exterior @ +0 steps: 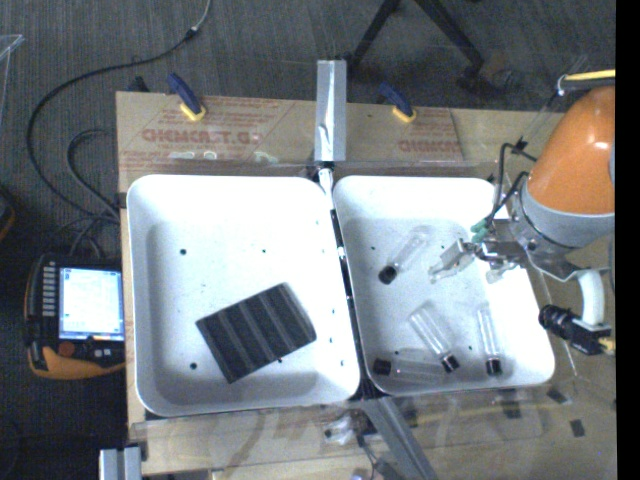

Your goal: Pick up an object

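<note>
Tool (452, 260) hangs with fingers spread apart, gripping nothing, just right of a clear vial (403, 253) in the right bin (360, 208).

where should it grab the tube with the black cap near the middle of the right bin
Grip the tube across its clear body, midway along, coming straight down from above. It lies flat on the right bin floor, slanting from its black cap at lower left to upper right, so the fingers should close across that line. Nothing sits beside it.

A robotics lab is showing itself here — a plywood counter (290, 133) is sitting clamped with blue-handled clamps (185, 94) well above-left of the jaws, a teach pendant (78, 315) is glowing far to their left, and an office chair base (425, 3) is standing on grey carpet beyond.
</note>
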`<state>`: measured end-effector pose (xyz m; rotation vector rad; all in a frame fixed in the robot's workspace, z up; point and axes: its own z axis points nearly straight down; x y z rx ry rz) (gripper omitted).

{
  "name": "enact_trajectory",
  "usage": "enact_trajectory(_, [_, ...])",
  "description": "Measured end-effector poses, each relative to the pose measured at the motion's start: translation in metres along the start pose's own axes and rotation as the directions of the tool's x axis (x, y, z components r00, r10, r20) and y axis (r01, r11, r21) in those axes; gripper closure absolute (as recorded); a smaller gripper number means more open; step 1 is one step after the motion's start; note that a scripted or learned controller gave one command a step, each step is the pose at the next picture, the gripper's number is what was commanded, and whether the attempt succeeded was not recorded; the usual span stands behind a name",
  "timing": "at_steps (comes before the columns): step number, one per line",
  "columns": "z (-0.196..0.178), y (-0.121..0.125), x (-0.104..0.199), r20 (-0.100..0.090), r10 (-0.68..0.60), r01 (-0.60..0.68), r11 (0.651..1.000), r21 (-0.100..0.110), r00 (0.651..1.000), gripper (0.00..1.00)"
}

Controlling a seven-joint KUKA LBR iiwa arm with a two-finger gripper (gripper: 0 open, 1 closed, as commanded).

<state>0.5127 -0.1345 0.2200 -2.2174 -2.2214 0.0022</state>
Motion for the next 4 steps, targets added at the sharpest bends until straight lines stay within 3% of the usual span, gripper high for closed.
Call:
enact_trajectory(1, [0.123, 0.064, 0.023, 0.001, 0.030, -0.030, 1.000, -0.001, 1.000, 0.00])
enact_trajectory(2, [0.129, 0.110, 0.039, 0.005, -0.027, 0.027, 1.000, -0.014, 1.000, 0.00])
enact_trajectory(3, [0.118, 0.111, 0.039, 0.004, -0.026, 0.026, 0.999, -0.018, 1.000, 1.00])
enact_trajectory(4, [-0.003, 0.156, 0.067, 0.004, -0.078, 0.078, 0.997, -0.003, 0.997, 1.00])
